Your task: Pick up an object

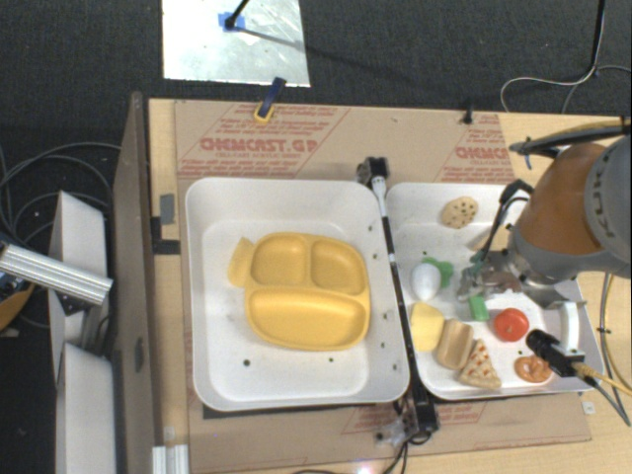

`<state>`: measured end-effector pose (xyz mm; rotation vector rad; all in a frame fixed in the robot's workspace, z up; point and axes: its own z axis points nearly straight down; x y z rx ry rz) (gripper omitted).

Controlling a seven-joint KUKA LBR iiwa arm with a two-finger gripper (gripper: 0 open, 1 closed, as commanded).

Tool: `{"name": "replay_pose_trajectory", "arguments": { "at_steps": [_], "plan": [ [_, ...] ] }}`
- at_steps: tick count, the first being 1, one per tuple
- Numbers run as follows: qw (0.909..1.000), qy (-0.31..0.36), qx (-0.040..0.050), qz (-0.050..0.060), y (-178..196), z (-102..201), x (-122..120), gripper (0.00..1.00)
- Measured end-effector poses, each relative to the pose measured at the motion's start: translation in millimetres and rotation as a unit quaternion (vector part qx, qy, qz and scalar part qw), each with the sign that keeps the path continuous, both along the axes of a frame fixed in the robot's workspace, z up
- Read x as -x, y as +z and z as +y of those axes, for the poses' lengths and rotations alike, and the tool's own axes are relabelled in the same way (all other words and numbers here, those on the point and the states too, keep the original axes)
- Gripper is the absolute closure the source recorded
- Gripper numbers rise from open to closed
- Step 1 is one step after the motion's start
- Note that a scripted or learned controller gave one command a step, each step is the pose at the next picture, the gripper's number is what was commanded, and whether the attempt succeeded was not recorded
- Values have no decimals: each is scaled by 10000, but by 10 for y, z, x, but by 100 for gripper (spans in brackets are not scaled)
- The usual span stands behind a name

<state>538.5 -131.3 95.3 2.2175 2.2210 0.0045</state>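
pincer (478, 282) low in right bin (434, 203), finger state cannot tell | likeliest target: green piece (479, 308) just at its 6 o'clock, tomato (511, 324) beside at 4 o'clock | judged light, stiff plastic, smooth and slippery | take across the narrow sides, mid-body | crowded: white egg (426, 280) at 9 o'clock

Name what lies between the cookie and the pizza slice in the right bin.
In the camera view, between the cookie and the pizza slice lie a white egg with a green piece beside it, and lower a tan bread piece.
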Motion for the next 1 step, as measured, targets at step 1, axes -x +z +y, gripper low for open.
{"name": "replay_pose_trajectory", "arguments": {
  "at_steps": [1],
  "plan": [
    [10000,55,-5,-56,957,655,-585,100]
  ]
}}
